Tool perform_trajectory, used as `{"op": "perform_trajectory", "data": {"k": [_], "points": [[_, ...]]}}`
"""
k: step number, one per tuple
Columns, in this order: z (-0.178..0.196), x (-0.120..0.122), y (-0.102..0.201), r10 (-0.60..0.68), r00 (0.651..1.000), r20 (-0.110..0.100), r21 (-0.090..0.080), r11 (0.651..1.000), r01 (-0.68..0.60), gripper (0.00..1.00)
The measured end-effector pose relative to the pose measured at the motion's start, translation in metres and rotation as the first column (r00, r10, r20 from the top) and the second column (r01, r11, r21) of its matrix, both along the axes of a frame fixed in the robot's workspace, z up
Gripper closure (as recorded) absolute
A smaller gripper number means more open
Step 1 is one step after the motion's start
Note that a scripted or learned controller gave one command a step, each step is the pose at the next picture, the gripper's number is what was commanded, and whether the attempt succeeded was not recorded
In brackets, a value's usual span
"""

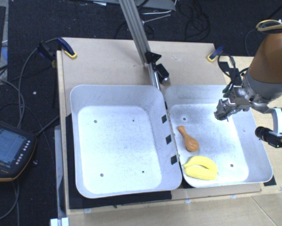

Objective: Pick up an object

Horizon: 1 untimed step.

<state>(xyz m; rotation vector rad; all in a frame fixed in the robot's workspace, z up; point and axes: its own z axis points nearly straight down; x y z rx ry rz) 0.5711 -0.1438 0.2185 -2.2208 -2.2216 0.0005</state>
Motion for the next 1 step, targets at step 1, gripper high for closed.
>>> {"op": "perform_trajectory", "data": {"k": [1], "points": [[0.0086,-0.0048,0.0579,0.005,1.0,0.001,0.001,1.0,-0.005,1.0]]}}
